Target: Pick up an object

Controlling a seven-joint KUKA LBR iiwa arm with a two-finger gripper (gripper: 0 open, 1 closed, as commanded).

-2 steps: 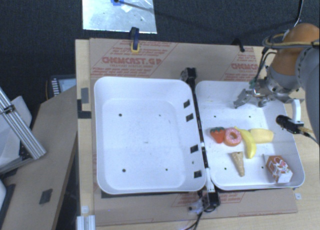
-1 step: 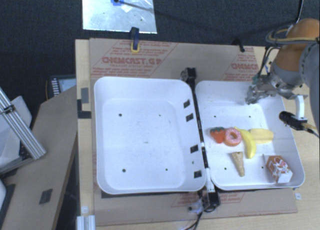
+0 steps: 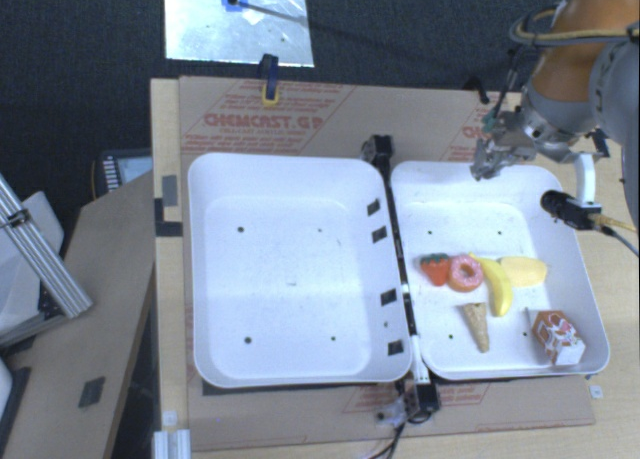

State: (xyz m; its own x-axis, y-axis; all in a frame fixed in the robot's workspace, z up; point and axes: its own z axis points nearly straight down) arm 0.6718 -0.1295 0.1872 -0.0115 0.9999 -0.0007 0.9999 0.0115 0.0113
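In the right bin (image 3: 450, 202) lie a red-orange vegetable piece (image 3: 435, 268), a pink donut (image 3: 465, 273), a yellow banana (image 3: 497, 285), a pale yellow lemon-like piece (image 3: 524, 270), an ice-cream cone (image 3: 478, 326) and a small red-and-white box (image 3: 556, 336). My gripper (image 3: 486, 167) hangs over the bin's far rim, well back from the cluster of objects. Nothing shows beneath its tip.
The left bin (image 3: 290, 272) sits beside the right one, joined by a black-clipped divider (image 3: 392, 247). Brown cardboard (image 3: 300, 117) lies under both bins. A shiny metal sheet (image 3: 238, 7) lies at the back, with an aluminium rail (image 3: 40, 257) off the left side.
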